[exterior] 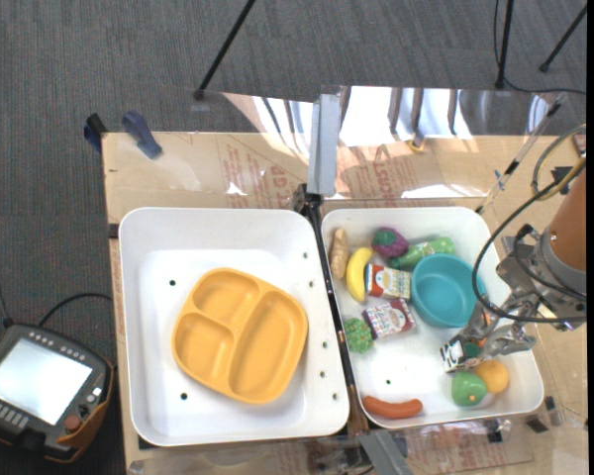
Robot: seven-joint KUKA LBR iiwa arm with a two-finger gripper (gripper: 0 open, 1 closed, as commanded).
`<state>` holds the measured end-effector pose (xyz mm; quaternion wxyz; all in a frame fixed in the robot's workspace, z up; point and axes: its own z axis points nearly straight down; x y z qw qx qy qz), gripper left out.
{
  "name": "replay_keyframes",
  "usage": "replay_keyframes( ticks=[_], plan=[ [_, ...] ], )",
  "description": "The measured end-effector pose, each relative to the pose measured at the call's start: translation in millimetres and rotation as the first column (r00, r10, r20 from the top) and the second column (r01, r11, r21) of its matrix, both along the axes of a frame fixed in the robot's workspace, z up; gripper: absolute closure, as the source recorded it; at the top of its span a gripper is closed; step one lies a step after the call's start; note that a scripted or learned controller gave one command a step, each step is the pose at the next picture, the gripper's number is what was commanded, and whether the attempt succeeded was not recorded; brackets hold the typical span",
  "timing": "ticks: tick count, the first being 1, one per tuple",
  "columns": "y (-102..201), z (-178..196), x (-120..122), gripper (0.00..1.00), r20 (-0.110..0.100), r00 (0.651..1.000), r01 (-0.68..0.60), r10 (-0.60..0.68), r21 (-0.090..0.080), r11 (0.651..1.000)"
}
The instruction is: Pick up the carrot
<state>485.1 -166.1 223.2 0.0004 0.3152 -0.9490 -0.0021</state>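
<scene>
An orange-red elongated piece, which I take for the carrot (pixel 394 407), lies flat near the front wall of the right bin (pixel 416 379). My gripper (pixel 478 347) hangs low over the right bin's front right part, up and to the right of the carrot and apart from it. A small white and green item (pixel 455 357) sits right at the gripper's tip. The arm's wrist and cables cover part of that corner.
The right bin also holds a teal bowl (pixel 444 290), a banana (pixel 357 272), a tan root-like piece (pixel 339 250), a purple piece (pixel 388 241), two small packets (pixel 388 317), a green leafy piece (pixel 357 334), a green fruit (pixel 467 390) and an orange fruit (pixel 493 375). A yellow divided plate (pixel 241 335) lies in the left bin (pixel 153 255).
</scene>
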Motion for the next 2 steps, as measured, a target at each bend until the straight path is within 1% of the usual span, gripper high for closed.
replay_keyframes(
  ticks=[1, 2],
  plan=[
    [-36, 149, 22, 1.0, 0.015, 0.994, -0.104, 0.104, -0.007, 0.995],
    [-45, 229, 44, 1.0, 0.008, 0.95, -0.311, 0.311, -0.003, 0.95]
  ],
)
